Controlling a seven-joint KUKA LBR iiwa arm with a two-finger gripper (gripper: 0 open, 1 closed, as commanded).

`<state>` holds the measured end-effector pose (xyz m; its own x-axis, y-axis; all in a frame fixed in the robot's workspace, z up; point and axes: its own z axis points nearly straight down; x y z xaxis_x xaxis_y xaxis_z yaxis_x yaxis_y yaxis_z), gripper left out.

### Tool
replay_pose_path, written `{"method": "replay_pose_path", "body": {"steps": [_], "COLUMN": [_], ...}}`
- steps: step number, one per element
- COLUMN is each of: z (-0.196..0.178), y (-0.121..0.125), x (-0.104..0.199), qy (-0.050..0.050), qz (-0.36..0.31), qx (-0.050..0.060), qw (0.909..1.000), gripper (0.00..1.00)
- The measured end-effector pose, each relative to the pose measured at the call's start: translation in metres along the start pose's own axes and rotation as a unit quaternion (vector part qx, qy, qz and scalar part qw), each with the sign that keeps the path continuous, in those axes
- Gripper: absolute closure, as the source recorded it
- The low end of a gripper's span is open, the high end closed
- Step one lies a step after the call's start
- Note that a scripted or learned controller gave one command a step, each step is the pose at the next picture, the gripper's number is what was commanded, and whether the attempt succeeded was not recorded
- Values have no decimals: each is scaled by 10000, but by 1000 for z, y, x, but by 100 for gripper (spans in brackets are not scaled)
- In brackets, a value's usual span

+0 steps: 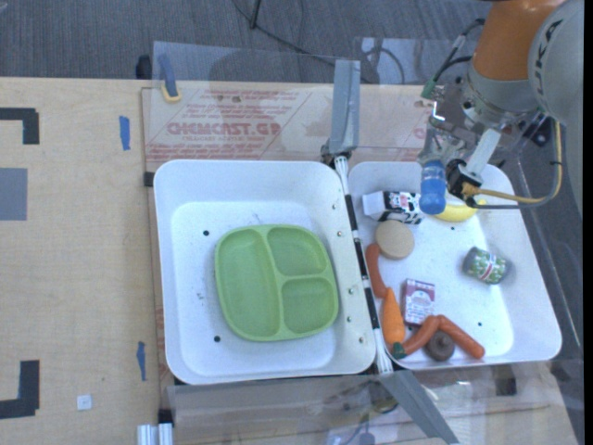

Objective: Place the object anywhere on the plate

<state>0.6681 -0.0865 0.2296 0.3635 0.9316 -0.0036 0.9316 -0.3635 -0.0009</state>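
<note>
Two white bins sit side by side on the surface, and the fingers [434, 185] hang over the right bin's [533, 248] far end, apparently closed on an upright blue bottle [432, 189], with the green plate [276, 281] well away to its left in the other bin.

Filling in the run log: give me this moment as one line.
end effector: over right bin's far edge | blue bottle: beside it, grasp unclear | green plate: left bin, nothing on it | task: not done
</note>
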Motion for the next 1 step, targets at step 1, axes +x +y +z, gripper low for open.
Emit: {"method": "replay_pose_path", "body": {"steps": [1], "z": [-29], "y": [-67], "x": [-5], "qy": [18], "qz": [-682], "qx": [7], "qw": [9977], "gripper": [100]}}
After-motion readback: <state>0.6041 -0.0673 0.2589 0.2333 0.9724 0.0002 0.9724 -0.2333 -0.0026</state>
